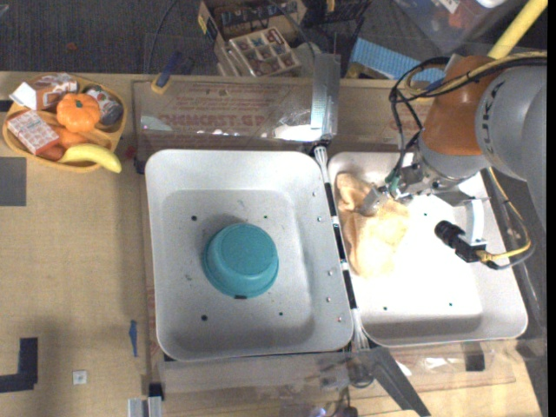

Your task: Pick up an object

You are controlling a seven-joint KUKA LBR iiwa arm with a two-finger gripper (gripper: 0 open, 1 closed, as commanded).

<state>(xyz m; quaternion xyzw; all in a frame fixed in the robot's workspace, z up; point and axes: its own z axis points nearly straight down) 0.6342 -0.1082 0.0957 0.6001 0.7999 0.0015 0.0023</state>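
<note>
**Down at the cloth, nothing lifted yet**

The thing I'm after is the cream cloth [375, 233], lying crumpled along the left side of the right bin [452, 307], against the wall it shares with its neighbour. My gripper [382, 195] is low over the cloth's upper end, tips right at the fabric. Whether my fingers are spread or closed there I cannot tell (they are small and dark against the folds), and I see no cloth drawn up between them, so I won't claim a hold.

As I judge it, the reach is made and the descent looks finished; the grasp itself is unconfirmed, and the lift is all still to come. The cloth lies flat in the bin, not hanging.

Counting: two white bins, one cloth in the right, one teal bowl [242, 260] upside down in the left bin [174, 181]. Beyond them, one dish of toy food [62, 134] sits at the bench's far left corner.
</note>
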